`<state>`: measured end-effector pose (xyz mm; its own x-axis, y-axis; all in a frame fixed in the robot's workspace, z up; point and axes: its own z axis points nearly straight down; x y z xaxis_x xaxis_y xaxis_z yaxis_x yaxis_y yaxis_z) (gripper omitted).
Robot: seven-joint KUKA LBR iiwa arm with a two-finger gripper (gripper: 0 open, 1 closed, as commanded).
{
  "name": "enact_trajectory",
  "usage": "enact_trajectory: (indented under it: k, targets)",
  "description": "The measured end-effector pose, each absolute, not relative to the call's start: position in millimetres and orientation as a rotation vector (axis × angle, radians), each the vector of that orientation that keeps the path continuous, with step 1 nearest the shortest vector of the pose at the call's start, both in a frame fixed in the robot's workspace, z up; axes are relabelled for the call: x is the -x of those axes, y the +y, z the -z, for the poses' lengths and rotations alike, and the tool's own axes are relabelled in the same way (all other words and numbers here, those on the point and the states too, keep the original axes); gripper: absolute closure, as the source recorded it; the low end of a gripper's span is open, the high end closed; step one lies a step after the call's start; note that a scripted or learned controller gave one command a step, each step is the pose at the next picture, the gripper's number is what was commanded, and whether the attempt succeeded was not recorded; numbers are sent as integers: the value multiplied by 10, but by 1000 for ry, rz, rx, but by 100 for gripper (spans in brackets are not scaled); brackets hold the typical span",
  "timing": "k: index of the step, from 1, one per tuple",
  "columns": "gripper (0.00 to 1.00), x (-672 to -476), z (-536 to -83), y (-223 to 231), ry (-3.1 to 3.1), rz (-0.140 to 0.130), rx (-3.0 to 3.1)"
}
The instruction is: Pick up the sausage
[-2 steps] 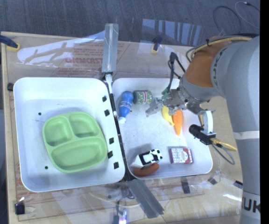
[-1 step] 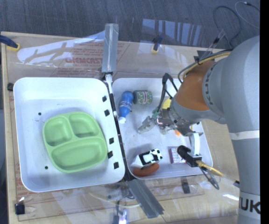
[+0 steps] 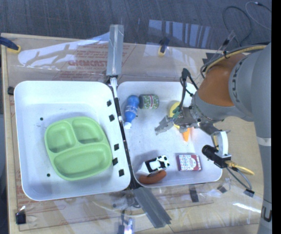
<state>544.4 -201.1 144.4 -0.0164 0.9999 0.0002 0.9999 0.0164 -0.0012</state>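
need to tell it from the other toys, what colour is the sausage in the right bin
Reddish brown. The sausage shows in the camera view, at the right bin's near edge.

Dark grey carpet floor [image 3: 57, 9] surrounds the wooden bench [image 3: 6, 145].

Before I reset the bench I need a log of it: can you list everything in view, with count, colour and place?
bins: 2, white, side by side on the bench
divided plate: 1, light green, in the left bin
bottle: 1, blue with a white cap, right bin, by the divider
small can: 1, green patterned, right bin, beside the bottle
sausage: 1, reddish brown, front edge of the right bin
cow toy: 1, black and white, just behind the sausage
small box: 1, red and white, front right of the right bin
carrot-like piece: 1, orange, under the wrist
yellow item: 1, partly hidden by the arm
gripper: 1, grey, over the middle of the right bin
arm: 1, grey with an orange band, entering from the right
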Motion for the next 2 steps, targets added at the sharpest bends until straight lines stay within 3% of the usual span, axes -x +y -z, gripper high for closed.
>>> enact_trajectory:
  k: [1,2]
  targets:
    - [0,-5199,-1937,-1985,-2445,0,1975]
    - [0,-4853,-1922,-2106,-2458,-2,1953]
